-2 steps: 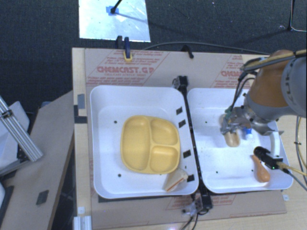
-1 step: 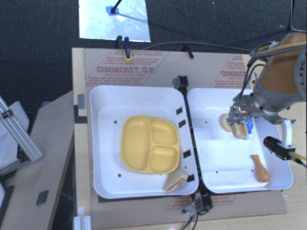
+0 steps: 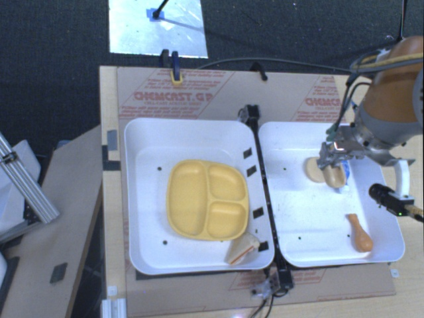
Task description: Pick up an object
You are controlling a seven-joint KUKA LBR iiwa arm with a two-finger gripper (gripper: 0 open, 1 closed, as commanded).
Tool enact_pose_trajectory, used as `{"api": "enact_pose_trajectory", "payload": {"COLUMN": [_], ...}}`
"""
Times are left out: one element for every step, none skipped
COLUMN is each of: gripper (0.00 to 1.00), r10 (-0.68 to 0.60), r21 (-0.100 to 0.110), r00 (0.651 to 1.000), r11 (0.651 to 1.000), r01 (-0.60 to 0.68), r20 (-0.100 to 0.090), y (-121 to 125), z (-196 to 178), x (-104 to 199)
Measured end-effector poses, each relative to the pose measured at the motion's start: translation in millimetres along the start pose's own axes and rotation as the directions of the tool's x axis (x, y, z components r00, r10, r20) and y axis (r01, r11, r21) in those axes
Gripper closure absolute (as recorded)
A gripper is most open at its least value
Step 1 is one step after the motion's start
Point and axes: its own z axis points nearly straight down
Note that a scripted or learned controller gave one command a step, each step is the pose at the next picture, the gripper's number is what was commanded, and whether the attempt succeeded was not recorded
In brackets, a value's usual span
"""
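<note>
Two shallow white bins side by side on the tabletop (image 3: 73,177), resting on a printed cardboard sheet (image 3: 172,95).

Right bin (image 3: 291,257):
- Tool (image 3: 334,158) low over the far right part, hanging from the grey and orange arm (image 3: 391,98) that reaches in from the right edge.
- Released or clenched: cannot tell from this angle.
- Tan round piece (image 3: 314,169) just left of the tool, touching it or very nearly so, flat on the bin floor. Rounded outline, no clear long axis.
- Blue-and-white item (image 3: 341,177) directly below the tool, partly hidden, against the tan piece's right side.
- Drumstick-shaped piece (image 3: 360,234) well apart, near the near right corner. Long axis from far to near, thin end toward the tool, thick end toward the near rim.

Left bin (image 3: 142,177):
- Yellow divided plate (image 3: 207,199) at the middle, three compartments facing up.
- Sandwich wedge (image 3: 242,249) at the near right corner, touching the plate's edge.

Surroundings:
- Shiny metal sheet (image 3: 158,18) beyond the far edge of the tabletop, lying on dark carpet (image 3: 53,45).
- Small clamp (image 3: 173,68) on the cardboard's far edge.
</note>
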Motion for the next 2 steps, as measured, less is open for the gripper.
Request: {"api": "enact_pose_trajectory", "payload": {"gripper": [1.00,1.00], "r10": [-0.004,-0.005], "r21": [0.002,0.002], "r00": [1.000,1.000], "r11": [1.000,1.000], "r01": [0.004,0.005], "r20": [-0.002,-0.003], "y": [7.0,12.2], "z": [8.3,8.2], "x": [47.8,92.0]}}
